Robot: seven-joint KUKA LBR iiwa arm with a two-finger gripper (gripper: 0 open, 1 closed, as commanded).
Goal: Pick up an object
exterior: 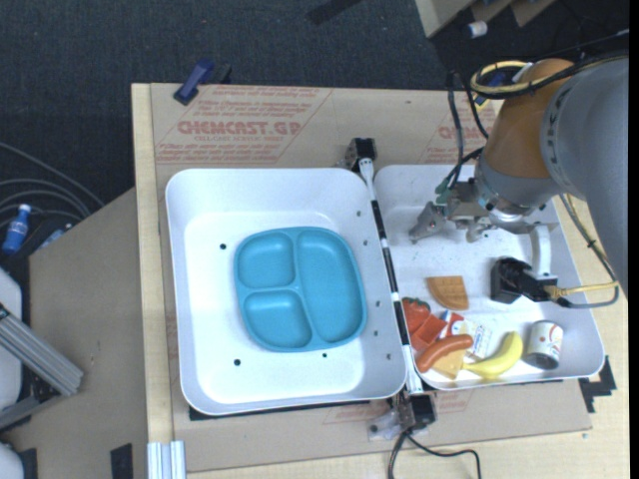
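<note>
My gripper (446,230) hangs over the far part of the right bin (419,190), fingers spread open and nothing between them. Nearer the camera in that bin lie a tan toast-like slice (448,290), some red pieces (422,319), an orange carrot-shaped piece (444,349), a yellow banana (496,359), a small white packet (480,336) and a small can (545,343). The toast slice is the closest to the gripper, a little below it in the view and apart from it.
The left bin (200,208) holds a blue divided plate (299,287). The grey arm with its orange band (524,133) reaches in from the upper right over the right bin. A small blue object (194,82) lies on the bench at the back left.
</note>
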